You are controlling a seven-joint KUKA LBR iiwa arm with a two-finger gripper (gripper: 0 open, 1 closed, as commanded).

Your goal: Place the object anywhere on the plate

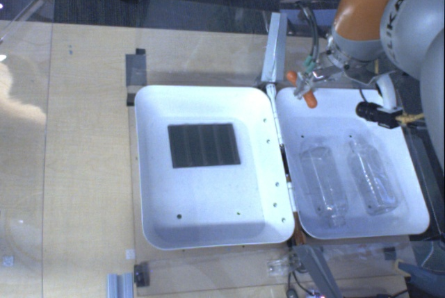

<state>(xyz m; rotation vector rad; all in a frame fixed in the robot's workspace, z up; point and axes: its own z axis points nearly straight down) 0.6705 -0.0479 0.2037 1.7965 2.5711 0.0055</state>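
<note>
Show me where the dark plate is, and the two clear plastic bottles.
Dark plate [204, 145], camera view: centre of its ribbed top, in the left bin.
Left clear bottle [324, 180], camera view: middle of its body, in the right bin.
Right clear bottle [371, 178], camera view: middle of its body, same bin.

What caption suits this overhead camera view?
Grey arm poised over right bin holding two clear plastic bottles; dark plate in left bin.

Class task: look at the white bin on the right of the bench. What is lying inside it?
Inside the right bin: two clear plastic bottles side by side. The arm covers its far right corner.
</note>
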